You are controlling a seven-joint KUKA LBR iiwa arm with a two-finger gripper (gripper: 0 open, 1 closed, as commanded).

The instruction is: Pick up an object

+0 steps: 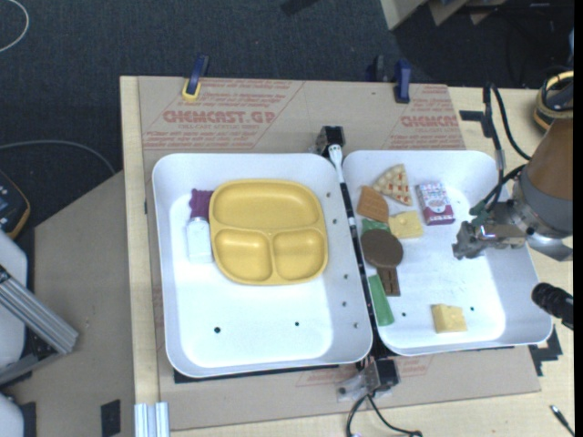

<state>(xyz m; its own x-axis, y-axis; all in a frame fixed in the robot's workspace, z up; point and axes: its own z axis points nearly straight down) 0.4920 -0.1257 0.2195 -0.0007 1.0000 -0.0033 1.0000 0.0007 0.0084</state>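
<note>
My gripper (471, 242) hangs over the right side of the right bin (474, 167), above bare white floor. Nothing shows between its fingers. In this bin lie a waffle-like wedge (394, 184), a red and white packet (434, 202), an orange-brown piece (372, 205), a pale yellow block (406, 225), a brown spoon-like piece (383, 251), a green stick (379, 300) and a yellow cheese cube (448, 318). The packet lies up and left of the gripper; the cheese cube lies below it.
The left bin (168, 244) holds a yellow divided plate (269, 230), with a purple item (200, 202) and a white item (198, 240) at its left. Both bins rest on a cardboard sheet (228, 107). Cables run along the bench's right edge.
</note>
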